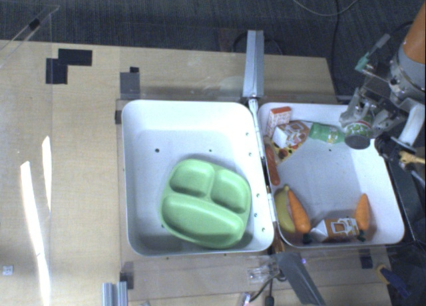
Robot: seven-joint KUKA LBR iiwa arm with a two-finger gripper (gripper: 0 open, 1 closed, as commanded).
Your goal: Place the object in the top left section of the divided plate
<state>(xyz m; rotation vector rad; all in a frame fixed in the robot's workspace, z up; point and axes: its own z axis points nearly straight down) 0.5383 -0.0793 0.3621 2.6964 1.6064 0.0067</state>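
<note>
The green divided plate lies in the lower middle of the left bin, with bare white floor open above it and along its left side. The metal divider stands between the bins. In the right bin the middle floor is open; cartons and packets crowd its upper left, a banana and carrot line the left wall, and a carton with another carrot sits along the lower edge.
</note>
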